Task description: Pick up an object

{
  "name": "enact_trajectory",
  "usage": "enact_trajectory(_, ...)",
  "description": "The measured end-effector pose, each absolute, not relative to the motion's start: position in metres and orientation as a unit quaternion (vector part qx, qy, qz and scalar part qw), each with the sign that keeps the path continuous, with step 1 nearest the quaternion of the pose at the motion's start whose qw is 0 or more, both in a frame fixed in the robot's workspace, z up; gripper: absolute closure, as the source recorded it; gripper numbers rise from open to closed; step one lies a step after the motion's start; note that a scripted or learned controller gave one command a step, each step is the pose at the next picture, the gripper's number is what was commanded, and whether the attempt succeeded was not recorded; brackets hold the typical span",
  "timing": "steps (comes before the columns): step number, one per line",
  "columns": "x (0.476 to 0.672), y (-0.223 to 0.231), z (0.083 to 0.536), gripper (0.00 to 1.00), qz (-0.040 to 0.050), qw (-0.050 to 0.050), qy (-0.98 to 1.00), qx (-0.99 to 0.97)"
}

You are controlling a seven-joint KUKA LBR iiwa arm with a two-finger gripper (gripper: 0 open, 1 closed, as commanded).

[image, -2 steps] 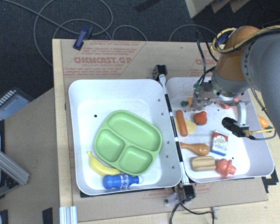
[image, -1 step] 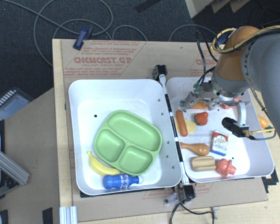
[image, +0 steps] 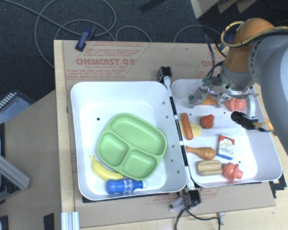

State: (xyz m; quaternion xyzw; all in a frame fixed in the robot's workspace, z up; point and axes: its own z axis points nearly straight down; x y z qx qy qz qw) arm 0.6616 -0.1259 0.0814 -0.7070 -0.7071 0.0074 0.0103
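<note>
The camera view shows us the worktop (image: 110,56) carrying two white bins side by side. In the left bin (image: 86,99) we see a green divided plate (image: 130,145), with a yellow banana (image: 102,170) tucked against its lower left edge and a blue bottle (image: 125,186) lying just below. The right bin (image: 266,162) holds a hot dog (image: 186,125) near the divider, a red tomato-like piece (image: 207,121), a chicken drumstick (image: 201,152), a small blue and white carton (image: 225,146), a bread roll (image: 209,166) and a pink toy (image: 232,171). The arm (image: 245,42) reaches over the far end of the right bin, and the tool (image: 216,96) sits low there, just beside an orange piece (image: 210,100) and a pink piece (image: 237,104). We cannot tell whether the tool is gripping anything.
</note>
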Motion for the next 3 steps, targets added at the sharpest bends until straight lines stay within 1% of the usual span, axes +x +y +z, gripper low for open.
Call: enact_trajectory(3,0.665,-0.15,0.084,0.0,0.0021,0.002,-0.707,-0.707)
